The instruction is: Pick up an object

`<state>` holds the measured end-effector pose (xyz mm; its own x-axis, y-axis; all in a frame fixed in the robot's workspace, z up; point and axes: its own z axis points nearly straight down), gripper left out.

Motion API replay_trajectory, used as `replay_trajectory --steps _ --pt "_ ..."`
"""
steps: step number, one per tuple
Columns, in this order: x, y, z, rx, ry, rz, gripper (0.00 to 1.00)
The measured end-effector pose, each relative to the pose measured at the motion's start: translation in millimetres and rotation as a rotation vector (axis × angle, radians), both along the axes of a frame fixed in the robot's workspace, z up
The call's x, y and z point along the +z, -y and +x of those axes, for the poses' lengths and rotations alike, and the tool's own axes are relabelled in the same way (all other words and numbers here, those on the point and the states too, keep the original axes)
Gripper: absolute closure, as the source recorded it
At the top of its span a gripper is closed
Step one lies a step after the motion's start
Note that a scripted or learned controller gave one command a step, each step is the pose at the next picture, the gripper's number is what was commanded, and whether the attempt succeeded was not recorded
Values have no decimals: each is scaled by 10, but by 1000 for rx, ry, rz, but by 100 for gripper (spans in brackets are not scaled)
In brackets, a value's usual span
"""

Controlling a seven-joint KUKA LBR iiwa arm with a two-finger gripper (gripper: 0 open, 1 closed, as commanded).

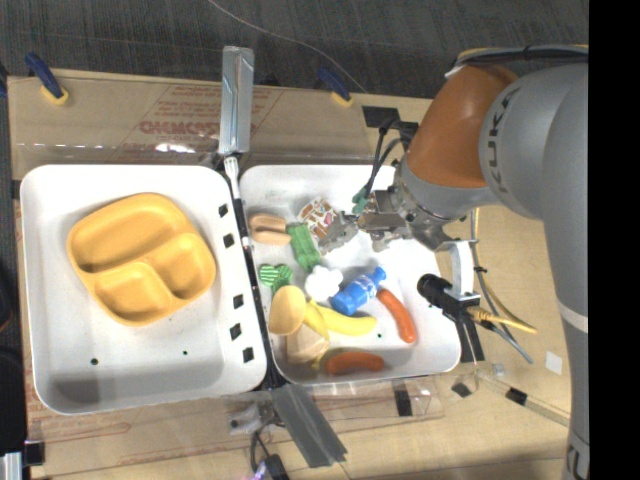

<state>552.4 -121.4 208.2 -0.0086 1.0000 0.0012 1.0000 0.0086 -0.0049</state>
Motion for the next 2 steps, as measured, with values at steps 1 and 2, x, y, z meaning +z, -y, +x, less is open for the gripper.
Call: replay_trajectory --steps 1,2 --pt "-894 92 1004 -29 -8 0 0" --pt "-840 100 1029 -29 1 -1 0"
